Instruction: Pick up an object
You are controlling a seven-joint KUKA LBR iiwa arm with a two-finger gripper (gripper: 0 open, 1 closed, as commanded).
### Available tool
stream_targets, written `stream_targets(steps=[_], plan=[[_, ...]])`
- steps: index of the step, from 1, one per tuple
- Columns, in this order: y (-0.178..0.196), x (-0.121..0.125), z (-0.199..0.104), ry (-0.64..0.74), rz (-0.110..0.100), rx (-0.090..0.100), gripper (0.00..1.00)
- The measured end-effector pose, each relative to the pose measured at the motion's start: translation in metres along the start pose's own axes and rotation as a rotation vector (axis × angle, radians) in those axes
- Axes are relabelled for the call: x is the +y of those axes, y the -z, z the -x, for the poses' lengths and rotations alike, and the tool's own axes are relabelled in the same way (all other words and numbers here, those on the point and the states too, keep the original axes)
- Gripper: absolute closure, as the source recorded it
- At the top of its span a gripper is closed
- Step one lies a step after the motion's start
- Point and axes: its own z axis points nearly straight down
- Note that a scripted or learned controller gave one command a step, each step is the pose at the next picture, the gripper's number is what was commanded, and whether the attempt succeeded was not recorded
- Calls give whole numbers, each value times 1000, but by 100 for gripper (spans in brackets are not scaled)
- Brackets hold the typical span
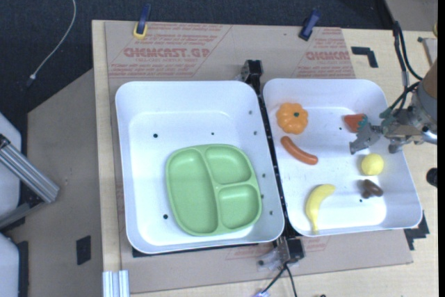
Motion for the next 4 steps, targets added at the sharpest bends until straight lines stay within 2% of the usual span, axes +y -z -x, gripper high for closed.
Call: stream_targets(steps=[1, 2, 3, 4], plan=[[6, 3, 0, 3, 11, -3, 0], [-55, 6, -9, 4, 5, 0, 0], [-102, 15, -8, 6, 8, 6, 0], [-121, 16, -13, 7, 6, 7, 0]])
